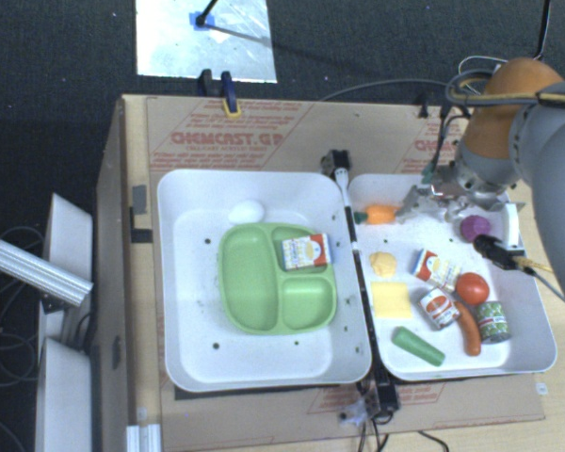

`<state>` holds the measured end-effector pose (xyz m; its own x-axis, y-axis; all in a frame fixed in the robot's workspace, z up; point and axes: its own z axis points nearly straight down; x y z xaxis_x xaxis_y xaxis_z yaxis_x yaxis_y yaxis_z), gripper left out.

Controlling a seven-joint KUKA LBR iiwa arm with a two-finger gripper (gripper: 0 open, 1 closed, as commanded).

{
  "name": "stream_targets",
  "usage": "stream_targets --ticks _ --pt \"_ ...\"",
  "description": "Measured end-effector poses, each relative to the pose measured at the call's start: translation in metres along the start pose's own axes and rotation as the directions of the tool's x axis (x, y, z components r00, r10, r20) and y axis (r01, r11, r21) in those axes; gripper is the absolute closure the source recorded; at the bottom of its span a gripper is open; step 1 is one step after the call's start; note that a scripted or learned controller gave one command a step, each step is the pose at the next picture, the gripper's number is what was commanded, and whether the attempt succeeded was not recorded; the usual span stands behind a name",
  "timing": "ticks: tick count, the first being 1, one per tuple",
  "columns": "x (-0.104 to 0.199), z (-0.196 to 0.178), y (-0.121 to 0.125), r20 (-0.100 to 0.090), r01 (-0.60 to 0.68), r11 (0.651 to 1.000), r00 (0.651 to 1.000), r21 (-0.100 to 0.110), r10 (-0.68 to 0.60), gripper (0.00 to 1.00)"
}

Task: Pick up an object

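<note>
Grey arm with orange band reaches over the far end of the right white bin (542,351). Two-finger gripper (436,196) hangs low near that bin's back wall; jaw state cannot be told from this view, and nothing is visibly held.

Closest to the jaws: small orange carrot-shaped toy (381,215), just to their left, lying flat on the bin floor against the divider. Likely hard, smooth moulded plastic, light, tapered. A grasp across its thick middle looks safest; the taper could squirt it out.

Just to the right of the jaws: purple rounded toy (475,226), glossy, probably prone to rolling.

Further toward the near rim, well away from the jaws:
- pale yellow lumpy piece (383,264)
- flat yellow square slab (391,300), thin, hard to get under
- small red-and-white printed carton (437,269), tilted
- red tomato-like ball (472,287)
- red-labelled little can (438,308) lying on its side
- green-labelled can (492,321)
- orange-red sausage shape (468,329)
- green cylinder-like piece (417,345)

Left white bin (184,271), far left of the jaws: green compartment tray (264,285), matte plastic, with a red-and-white printed carton (303,250) in its upper right compartment; a white rounded object (246,212) beyond the tray.
</note>
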<state>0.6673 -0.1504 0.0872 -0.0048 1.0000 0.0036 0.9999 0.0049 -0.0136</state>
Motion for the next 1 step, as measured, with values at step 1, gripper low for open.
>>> stream_targets --ticks 1 --pt "-0.0055 0.0006 0.0002 -0.003 0.0 1.0 1.0 0.0 0.0 0.0"
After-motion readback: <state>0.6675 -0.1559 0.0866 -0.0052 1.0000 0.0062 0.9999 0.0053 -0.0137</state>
